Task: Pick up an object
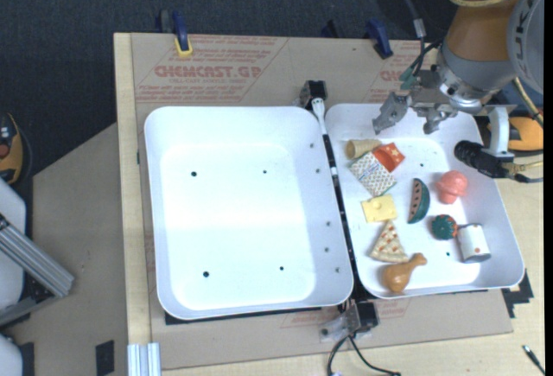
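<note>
While fingers (409,113) spread, a triangular pizza slice (388,243) lies flat.

Glossy, seemingly plastic white bins (173,219)

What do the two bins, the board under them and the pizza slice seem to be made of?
Bins: probably moulded plastic, smooth white with rounded rims. Board: looks like brown cardboard, matte, printed red lettering. Pizza slice: likely toy plastic, evenly coloured; too small to be sure.
</note>
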You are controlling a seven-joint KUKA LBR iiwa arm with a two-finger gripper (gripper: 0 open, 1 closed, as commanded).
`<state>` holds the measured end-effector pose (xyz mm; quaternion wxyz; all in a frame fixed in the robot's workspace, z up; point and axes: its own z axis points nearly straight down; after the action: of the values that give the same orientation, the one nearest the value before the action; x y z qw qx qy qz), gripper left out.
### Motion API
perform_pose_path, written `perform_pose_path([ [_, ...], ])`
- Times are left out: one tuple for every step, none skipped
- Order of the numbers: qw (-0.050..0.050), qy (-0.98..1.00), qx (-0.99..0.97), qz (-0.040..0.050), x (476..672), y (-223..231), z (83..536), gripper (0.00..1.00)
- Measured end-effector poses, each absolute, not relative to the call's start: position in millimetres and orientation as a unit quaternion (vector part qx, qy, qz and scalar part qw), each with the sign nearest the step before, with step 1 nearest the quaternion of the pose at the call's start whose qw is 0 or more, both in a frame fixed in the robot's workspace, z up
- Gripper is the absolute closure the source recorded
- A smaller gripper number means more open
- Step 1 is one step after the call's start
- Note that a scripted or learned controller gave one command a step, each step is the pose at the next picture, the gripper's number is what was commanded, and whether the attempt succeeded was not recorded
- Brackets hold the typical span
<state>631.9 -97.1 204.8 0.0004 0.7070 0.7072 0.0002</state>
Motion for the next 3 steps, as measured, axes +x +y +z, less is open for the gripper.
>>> perform_pose_path([
  [-0.001,0.706,0.708,0.0023,604.0,-102.1,81.9,0.0],
  [0.001,0.707,0.707,0.0024,643.2,-137.3,89.5,0.0],
  [0.009,0.706,0.708,0.0005,643.7,-142.8,104.0,1.0],
])
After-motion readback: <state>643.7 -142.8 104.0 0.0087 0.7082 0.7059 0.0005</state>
